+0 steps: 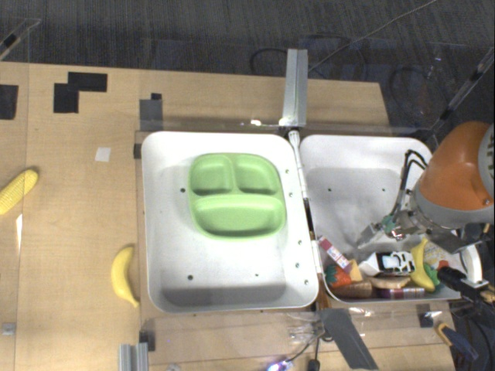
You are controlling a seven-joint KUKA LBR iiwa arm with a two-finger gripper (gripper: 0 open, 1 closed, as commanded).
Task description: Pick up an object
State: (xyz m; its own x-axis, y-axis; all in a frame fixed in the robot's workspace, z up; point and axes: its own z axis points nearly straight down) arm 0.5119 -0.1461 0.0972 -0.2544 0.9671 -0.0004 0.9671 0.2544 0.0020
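Several small toy items lie heaped along the front edge of the right bin: a red and pink packet, a white and black item, a yellow banana-like piece and a brown piece. The grey arm with its orange band reaches in from the right. My gripper hangs low over the right bin, just above and behind the heap, close to the white and black item. Nothing can be made out in its grasp.
A green divided plate lies in the left bin. On the wooden bench to the left, a yellow banana and a yellow corn cob lie outside the bins. A metal divider post stands behind the bins.
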